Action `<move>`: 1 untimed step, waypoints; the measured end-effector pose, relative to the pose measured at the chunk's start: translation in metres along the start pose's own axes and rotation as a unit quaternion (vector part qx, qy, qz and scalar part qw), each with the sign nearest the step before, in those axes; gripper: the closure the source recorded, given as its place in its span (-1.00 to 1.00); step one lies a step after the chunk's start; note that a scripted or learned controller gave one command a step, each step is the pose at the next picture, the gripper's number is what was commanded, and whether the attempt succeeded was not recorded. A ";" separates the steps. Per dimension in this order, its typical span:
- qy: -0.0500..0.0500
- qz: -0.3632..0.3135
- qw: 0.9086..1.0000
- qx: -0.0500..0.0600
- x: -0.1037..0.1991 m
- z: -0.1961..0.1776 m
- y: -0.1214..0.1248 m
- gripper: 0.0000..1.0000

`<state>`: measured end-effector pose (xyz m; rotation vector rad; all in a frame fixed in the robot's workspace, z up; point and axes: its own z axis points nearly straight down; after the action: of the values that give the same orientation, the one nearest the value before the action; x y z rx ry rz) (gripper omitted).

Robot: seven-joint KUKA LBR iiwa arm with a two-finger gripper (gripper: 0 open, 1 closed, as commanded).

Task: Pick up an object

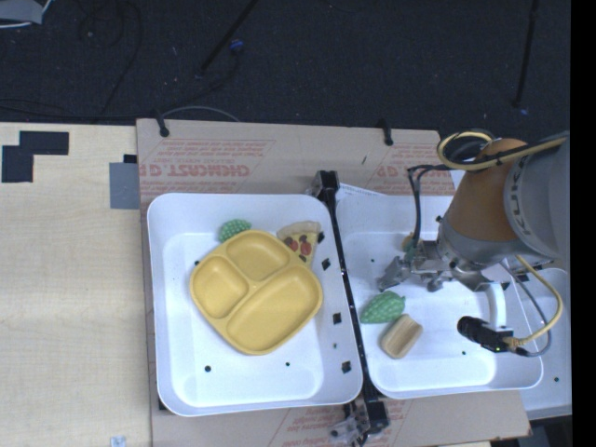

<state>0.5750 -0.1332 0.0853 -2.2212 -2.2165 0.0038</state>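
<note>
Camera view: arm (494, 212) over right bin (447, 380)

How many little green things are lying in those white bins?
2. One small bumpy green toy lies in the left white bin, partly tucked behind the yellow divided plastic plate. Another green leafy toy lies in the right white bin, beside a tan bread-like block. The plate may hide more.

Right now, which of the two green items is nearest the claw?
The green piece in the right bin, beside the tan block, just below the claw. The other green item sits behind the yellow tray.
</note>
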 end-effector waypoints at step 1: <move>0.000 0.001 1.000 0.000 -0.001 -0.013 0.000 1.00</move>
<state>0.5754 -0.1340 0.0978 -2.2239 -2.2143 0.0032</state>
